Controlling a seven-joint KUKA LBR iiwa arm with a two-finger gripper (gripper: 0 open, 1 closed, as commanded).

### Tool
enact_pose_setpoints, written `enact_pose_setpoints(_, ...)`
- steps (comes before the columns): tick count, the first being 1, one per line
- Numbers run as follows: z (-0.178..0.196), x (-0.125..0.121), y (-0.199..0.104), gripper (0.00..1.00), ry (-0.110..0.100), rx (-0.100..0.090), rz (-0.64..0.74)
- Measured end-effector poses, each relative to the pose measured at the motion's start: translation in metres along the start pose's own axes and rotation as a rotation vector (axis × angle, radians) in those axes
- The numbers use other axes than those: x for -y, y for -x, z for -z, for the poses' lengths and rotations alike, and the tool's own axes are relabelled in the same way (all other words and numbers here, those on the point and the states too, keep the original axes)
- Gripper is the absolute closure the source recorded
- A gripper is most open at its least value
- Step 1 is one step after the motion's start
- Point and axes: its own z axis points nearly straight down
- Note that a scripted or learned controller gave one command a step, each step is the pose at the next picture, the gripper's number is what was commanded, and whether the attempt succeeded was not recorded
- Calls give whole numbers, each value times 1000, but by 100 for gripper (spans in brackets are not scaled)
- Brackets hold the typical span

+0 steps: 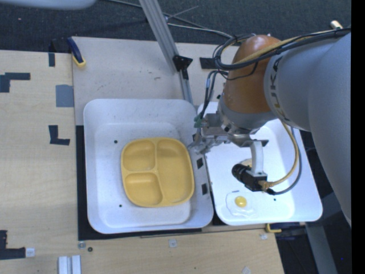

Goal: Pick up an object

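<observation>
You have the gripper (201,138) above the wall between the bins; whether it is spread, you cannot tell. The yellow plate (157,173) lies just left, inside the left bin (97,153).

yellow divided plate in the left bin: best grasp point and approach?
Probably the raised outer rim of the yellow divided plate, coming straight down from above. It lies flat and upright on the left bin floor, too wide to span, so pinch one edge. The near and left edges look freest; the right edge sits close to the bin wall.
</observation>
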Motion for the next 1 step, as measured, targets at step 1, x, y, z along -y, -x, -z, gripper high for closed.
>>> enact_pose_setpoints(1, 5, 6, -52, 100, 2, 0, 0)
